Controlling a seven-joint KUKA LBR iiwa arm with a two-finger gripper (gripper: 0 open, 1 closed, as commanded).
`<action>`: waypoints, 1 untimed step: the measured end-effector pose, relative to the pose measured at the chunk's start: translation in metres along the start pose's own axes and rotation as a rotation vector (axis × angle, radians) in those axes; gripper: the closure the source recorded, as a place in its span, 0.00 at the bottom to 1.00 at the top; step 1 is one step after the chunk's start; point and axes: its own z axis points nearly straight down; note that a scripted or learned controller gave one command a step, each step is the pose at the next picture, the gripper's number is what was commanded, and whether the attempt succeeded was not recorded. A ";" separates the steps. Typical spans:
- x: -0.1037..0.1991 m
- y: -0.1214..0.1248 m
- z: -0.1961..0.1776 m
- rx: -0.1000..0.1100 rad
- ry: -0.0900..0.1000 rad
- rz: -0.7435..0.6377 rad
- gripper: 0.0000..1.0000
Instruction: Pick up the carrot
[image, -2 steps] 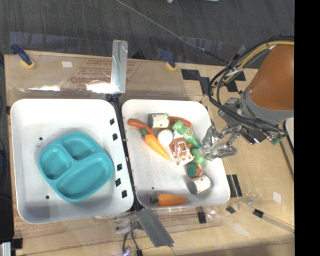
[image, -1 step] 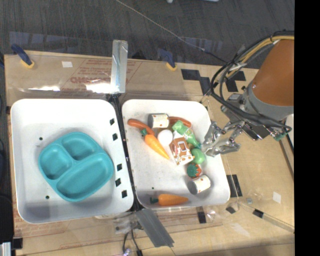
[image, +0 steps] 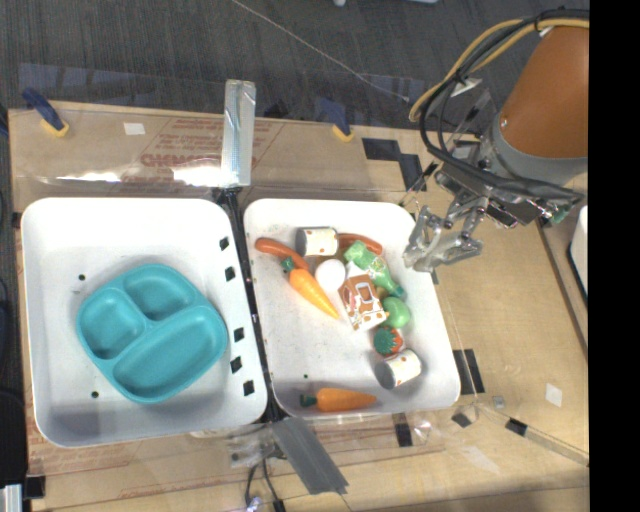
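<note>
Clearly the gripper (image: 437, 250) is hanging over the right rim of the right-hand bin (image: 442, 345), its two metal fingers (image: 424, 240) spread a little apart and gripping nothing — they are closing on empty air just beside the pile of toy food.

Two orange carrots are lying in that bin. One carrot (image: 314, 291) is resting on a slant near the middle, its green tip pointing up-left toward a hot dog (image: 275, 248), its flank touching a white egg (image: 330, 272). The second carrot (image: 340, 400) is lying flat along the front wall, well apart from the clutter, with a small cup (image: 399, 369) near its right end.

Judging by the sheen and the even colour, both are looking like hollow plastic toys: light, stiff, smooth and somewhat slippery, tapering toward one end. A taper is tending to squirt out of a pinch, so the thick middle is seeming the safest place to take hold, with the fingers closing across the short axis. The front carrot is offering more free room on both flanks — though the bin wall is crowding one side. The teal divided plate (image: 150, 330) is sitting alone in the left bin (image: 40, 225).
</note>
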 end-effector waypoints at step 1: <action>0.049 0.040 0.048 -0.005 0.002 0.010 1.00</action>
